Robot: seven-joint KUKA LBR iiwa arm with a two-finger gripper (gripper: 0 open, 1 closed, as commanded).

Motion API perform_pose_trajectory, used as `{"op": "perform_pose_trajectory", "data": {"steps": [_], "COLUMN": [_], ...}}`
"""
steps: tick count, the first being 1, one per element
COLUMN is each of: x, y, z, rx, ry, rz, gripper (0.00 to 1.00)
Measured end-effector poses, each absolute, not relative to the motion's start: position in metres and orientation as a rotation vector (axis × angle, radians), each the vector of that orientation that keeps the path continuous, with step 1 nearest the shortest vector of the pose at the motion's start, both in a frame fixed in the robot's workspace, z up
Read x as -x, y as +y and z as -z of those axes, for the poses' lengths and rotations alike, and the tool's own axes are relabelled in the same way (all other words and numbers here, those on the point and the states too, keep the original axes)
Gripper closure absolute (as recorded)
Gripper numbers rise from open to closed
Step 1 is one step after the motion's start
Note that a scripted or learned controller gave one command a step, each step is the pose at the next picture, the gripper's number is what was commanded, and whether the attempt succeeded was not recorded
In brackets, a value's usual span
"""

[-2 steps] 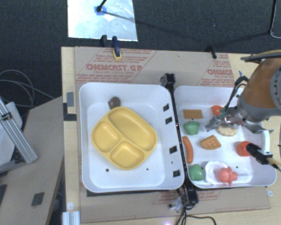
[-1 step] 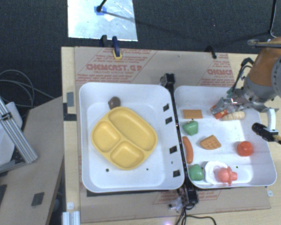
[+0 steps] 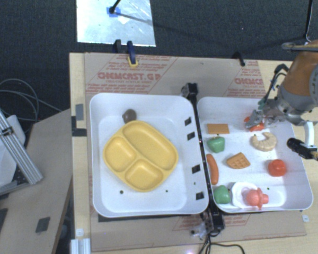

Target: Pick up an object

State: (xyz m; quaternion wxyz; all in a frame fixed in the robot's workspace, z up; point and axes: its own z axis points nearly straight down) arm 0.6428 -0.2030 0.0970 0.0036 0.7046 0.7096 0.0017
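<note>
Pink toy point(image 3: 255, 197) sits at the right bin's point(image 3: 302, 194) front edge. Gripper point(image 3: 256, 121) is down at the back of that bin, pinching a small red-orange piece point(image 3: 254, 125), just above the croissant point(image 3: 263, 141).

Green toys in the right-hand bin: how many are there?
2. One green toy lies near the bin's left wall, below the orange square; the other green toy sits at the bottom left corner. More may be hidden under the arm.
</note>
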Motion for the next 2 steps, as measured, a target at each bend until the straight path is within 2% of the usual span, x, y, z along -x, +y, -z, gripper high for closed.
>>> {"op": "perform_pose_trajectory", "data": {"steps": [1, 2], "x": [-0.668, -0.625], "y": [-0.132, -0.070], "z": [-0.097, -0.190], "rx": [-2.217, -2.209], "ry": [2.236, 2.230], "rz": [0.007, -0.008], "gripper": [1.00, 1.00]}}
